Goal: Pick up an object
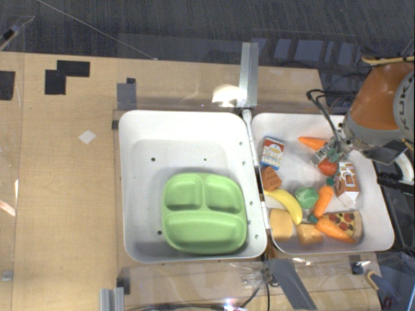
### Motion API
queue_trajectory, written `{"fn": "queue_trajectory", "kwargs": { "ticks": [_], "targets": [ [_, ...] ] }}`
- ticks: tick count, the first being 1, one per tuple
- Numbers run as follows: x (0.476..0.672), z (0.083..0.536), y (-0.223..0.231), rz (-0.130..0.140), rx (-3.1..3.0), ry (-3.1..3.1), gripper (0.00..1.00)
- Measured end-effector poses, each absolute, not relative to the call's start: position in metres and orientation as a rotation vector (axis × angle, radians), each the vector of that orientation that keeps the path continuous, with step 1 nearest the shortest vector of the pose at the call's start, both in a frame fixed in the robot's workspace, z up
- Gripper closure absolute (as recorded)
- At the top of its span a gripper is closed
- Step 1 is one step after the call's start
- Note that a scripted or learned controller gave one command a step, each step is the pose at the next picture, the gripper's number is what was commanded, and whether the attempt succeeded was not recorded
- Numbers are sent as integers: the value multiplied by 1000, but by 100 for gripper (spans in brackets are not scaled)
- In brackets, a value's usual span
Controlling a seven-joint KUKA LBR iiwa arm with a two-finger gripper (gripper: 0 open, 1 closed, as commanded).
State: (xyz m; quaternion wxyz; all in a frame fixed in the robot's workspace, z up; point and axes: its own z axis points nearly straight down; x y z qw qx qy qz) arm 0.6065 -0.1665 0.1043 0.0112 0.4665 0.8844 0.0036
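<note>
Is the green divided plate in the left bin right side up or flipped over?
Right side up: the green divided plate shows its three hollow compartments facing upward, lying flat in the left bin.

Bright even overhead light, glare patch on bench (225,96), soft shadows

A grey arm (381,118) with a broad orange band, black cables looping beside its wrist

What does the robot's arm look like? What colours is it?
The arm is chunky and rounded, with a big orange band and grey parts around it. Thin black cables loop beside it. At its tip is a small dark tool with greenish bits.
</note>
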Motion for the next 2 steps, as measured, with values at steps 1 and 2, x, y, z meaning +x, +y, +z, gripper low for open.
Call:
{"fn": "queue_trajectory", "kwargs": {
  "ticks": [1,2],
  "targets": [
    [544,224,-105,6,1589,2701,100],
    [580,186,-34,5,1315,2847,100]
  ]
}}
